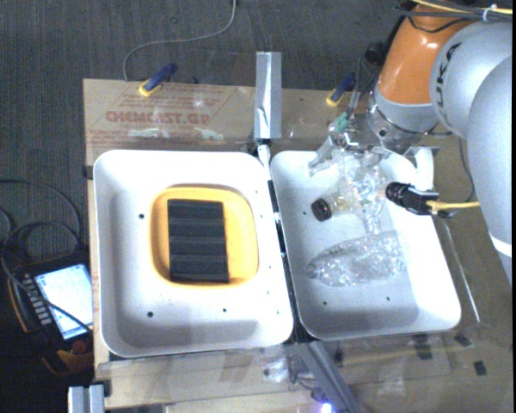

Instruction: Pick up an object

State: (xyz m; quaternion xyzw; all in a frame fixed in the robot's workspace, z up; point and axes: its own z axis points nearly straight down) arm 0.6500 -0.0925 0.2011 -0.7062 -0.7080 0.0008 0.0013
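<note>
End effector [359, 157] over the far part of the right bin [430, 304], among clear crinkled plastic; whether it is open or closed on anything cannot be told.

A clear plastic bottle [348, 198] with a dark cap hangs tilted just below the end effector, cap toward the bin's left wall, and its glare hides any contact. A second crumpled clear plastic bottle [358, 261] lies flat on the right bin's floor nearer the camera. The left bin [120, 231] holds a yellow tray with a black ridged insert [199, 239], lying flat at its middle. Both bins sit side by side on the worktop [155, 114].
</note>
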